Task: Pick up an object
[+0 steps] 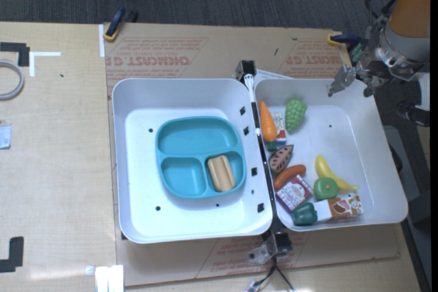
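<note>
White bins sit side by side; the gripper (pixel 356 78) hangs over the right bin's (pixel 373 147) far rim, fingers spread, nothing between them. Toy food, a banana (pixel 327 170) among it, lies inside that bin

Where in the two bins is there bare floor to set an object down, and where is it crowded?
Free: the right bin's floor right of the grapes and above the banana; the left bin's white margin around the blue tray, plus the tray's two compartments without the bun. Crowded: the right bin's left edge and lower corner, from carrot to green pepper.
</note>
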`<state>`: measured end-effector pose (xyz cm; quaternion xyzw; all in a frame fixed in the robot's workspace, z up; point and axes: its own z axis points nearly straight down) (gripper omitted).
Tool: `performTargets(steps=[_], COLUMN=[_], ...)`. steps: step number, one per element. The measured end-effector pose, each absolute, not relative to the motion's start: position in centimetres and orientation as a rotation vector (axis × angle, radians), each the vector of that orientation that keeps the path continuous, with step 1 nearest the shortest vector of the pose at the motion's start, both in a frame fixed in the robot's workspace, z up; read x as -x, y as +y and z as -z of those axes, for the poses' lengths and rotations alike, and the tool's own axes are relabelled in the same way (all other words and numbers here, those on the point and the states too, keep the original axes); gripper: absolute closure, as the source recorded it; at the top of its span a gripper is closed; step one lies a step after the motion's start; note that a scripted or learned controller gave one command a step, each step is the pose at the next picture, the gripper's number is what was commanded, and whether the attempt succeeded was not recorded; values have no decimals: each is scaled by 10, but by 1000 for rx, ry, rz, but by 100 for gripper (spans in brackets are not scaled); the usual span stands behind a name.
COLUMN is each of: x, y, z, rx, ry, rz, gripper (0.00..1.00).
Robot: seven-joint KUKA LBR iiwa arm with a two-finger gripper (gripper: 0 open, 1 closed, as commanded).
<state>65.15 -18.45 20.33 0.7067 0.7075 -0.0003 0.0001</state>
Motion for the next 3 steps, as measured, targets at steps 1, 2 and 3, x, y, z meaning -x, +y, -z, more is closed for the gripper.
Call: performTargets(steps=[1, 2, 3], x=[-599, -481, -522], y=[-151, -101, -92], z=[-130, -98, -92], rx=[-2223, -2225, -2222], ry=[2220, 2221, 2220], rz=[1, -1, -1], gripper=[0, 0, 0])
